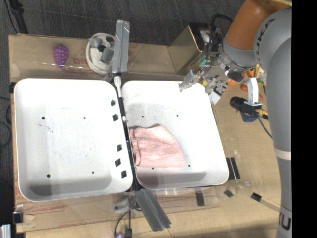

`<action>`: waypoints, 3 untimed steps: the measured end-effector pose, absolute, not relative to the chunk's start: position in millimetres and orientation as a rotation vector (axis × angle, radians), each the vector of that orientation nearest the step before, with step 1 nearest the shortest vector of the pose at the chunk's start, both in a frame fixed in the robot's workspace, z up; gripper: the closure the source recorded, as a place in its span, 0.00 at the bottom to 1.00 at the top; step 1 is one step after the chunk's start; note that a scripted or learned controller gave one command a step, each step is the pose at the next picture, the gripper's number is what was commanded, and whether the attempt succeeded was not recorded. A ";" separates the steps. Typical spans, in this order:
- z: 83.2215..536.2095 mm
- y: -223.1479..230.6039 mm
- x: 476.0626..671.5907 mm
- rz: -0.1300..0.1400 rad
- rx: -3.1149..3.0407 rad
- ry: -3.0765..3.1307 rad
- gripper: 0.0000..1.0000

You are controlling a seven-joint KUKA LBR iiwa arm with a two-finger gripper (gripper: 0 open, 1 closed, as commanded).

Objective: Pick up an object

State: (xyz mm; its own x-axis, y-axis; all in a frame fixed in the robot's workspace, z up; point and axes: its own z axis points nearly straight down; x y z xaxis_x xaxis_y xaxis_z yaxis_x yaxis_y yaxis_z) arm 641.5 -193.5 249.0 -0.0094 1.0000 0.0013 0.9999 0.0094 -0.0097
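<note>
Gripper (198, 79), jaw state impossible to tell, hovers at the right bin (210, 133) far rim; the limp pink cloth (156, 147) could slip from a shallow pinch

worktop (163, 58): brown, cardboard-like surface
left bin (29, 133): white, shallow, sits on worktop
right bin (208, 133): white, touching left bin along the middle
purple item (61, 55): on worktop behind left bin
white coil (100, 52): just right of purple item, at back edge
</note>
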 end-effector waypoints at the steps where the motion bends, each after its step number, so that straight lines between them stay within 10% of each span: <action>1: 187.6 -196.8 657.6 0.007 -2.109 -2.319 0.00; 3: 156.1 -144.9 530.2 0.006 -1.923 -2.476 0.00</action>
State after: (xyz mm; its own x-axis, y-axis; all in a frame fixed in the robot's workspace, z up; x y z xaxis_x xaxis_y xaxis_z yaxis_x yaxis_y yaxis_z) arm 530.2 -144.9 156.1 -0.2473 0.9689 0.0029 0.9689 0.2473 -0.0070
